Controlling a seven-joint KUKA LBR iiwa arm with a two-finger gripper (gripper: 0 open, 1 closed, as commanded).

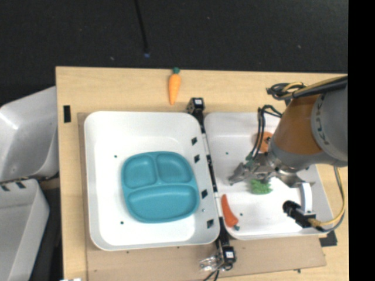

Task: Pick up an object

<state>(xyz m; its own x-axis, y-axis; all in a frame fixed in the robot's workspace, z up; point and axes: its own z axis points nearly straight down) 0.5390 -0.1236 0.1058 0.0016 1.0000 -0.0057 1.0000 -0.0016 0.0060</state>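
Two bins, gripper [249, 174] grip unclear above green object [260, 187], red pepper [229, 211] near, carrot [174, 86] outside

Open white floor all around the blue divided plate [159, 186] in the left bin [94, 157]. Right bin [234, 127] crowded: arm [304, 127] over its middle, green object [259, 186] beneath, red piece [229, 211] against the left wall. Carrot [174, 86] on the bench behind the bins.

Left bin [99, 174]: holds teal three-compartment plastic plate [159, 186].
Right bin [234, 133]: red pepper toy [229, 211] at front-left wall; green leafy toy [260, 186] mid.
Desk [117, 89]: orange carrot toy [174, 86] behind bins.
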